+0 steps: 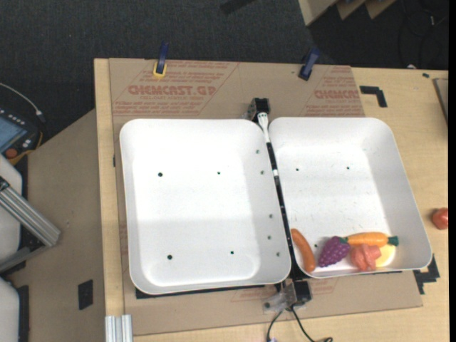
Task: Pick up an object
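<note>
Five or so toy foods are piled up in the near corner of the right bin point(385, 144), and that's my target zone: an orange sausage-looking piece point(303, 250) lying against the wall next to the left bin point(142, 148), a purple grape bunch point(333, 251) just beside it, then a carrot point(369, 239) lying over a red piece point(363, 257) and a yellow piece point(385, 256). They're all touching or nearly so, which I reckon is the tricky bit. If I were choosing, I'd go for the grapes or the carrot, since they sit on the open side of the pile, while the sausage piece is tight against the wall and looks like a good way to jam a jaw on the rim. I'd come straight down, line the claw across the carrot's narrow width, and lift slowly so the neighbours don't get dragged along. I can't tell the claw's state from this shot, so no claims there. One more reddish thing point(439, 219) sits out on the bench to the right of that bin, and I'd ignore it. As for writing, the cardboard sheet point(235, 84) under the bins has red print that reads "CHEMCAST GP" near the yellow-tipped clamp point(162, 61), with a second print by the blue clamp point(309, 63) that's too faint for me to make out.
</note>
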### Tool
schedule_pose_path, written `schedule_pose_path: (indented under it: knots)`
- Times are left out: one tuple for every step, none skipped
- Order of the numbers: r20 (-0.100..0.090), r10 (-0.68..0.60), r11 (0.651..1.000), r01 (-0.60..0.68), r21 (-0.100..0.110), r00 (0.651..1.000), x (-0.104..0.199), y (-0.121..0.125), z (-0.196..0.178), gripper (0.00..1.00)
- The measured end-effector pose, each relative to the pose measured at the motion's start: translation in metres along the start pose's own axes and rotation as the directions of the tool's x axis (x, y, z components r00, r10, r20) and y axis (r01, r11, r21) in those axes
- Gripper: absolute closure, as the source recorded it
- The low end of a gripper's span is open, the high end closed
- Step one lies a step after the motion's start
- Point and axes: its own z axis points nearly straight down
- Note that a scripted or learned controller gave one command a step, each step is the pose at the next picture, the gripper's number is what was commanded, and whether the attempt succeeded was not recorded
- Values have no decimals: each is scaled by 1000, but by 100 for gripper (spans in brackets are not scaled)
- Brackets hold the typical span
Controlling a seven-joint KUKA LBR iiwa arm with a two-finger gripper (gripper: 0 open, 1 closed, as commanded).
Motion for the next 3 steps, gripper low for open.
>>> schedule_pose_path:
  knots:
    - [0, 0, 1000, 0, 1, 1000, 0, 2, 10, 100]
    - [0, 1, 1000, -1, 0, 1000, 0, -26, 2, 100]
    - [0, 1, 1000, -1, 0, 1000, 0, -25, 9, 100]
